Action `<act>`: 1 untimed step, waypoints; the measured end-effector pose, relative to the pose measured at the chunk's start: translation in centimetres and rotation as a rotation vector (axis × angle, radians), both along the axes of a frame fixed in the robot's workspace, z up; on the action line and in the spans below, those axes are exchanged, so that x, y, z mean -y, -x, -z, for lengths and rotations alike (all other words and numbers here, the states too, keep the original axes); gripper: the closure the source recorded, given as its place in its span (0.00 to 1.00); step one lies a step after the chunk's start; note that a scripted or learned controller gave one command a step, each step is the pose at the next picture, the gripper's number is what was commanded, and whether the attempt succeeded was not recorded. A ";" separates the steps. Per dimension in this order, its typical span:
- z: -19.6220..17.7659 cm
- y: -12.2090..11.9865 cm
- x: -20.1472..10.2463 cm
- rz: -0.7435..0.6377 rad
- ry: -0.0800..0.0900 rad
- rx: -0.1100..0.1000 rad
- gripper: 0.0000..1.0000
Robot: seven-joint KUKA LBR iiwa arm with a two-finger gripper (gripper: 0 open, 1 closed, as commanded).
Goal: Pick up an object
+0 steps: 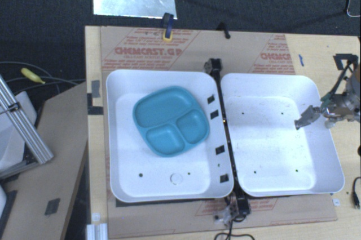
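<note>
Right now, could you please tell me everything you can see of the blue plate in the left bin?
The blue plate is a rounded, sectioned dish of what looks like matte plastic: one large compartment toward the far side and two smaller ones toward the near side, parted by raised ridges. It lies flat, right way up, turned at a slant, near the middle of the left bin. Only the bin floor touches it; the gripper is over the right bin.

One camera sits high above the bench (186, 41) and looks down at a slant. It sees both white bins (121, 137) whole (the gripper (307, 116) reaches in from the right edge).
</note>
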State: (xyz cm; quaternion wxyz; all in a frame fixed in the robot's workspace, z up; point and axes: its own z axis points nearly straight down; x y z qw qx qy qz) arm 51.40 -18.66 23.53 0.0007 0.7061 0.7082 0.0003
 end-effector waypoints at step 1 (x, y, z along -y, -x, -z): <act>-2.5 0.3 -10.1 -0.011 -0.003 0.003 0.00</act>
